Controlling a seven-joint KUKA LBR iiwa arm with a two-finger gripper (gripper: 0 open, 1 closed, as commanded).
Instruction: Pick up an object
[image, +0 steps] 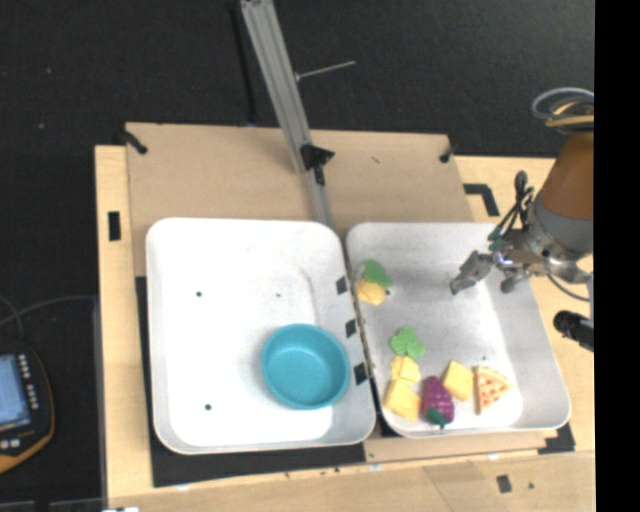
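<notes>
approach step, by my read: gripper (490, 272) over right bin (440, 250), fingers spread, empty; next, drop onto the toys (432, 385).

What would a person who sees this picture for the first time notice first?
The blue bowl stands out most, alone in the left bin near its front right corner. Next comes the cluster of small toy foods in the right bin: a purple grape bunch, yellow cheese pieces and a pizza slice along its front. The gripper hangs over that bin's right part.
</notes>
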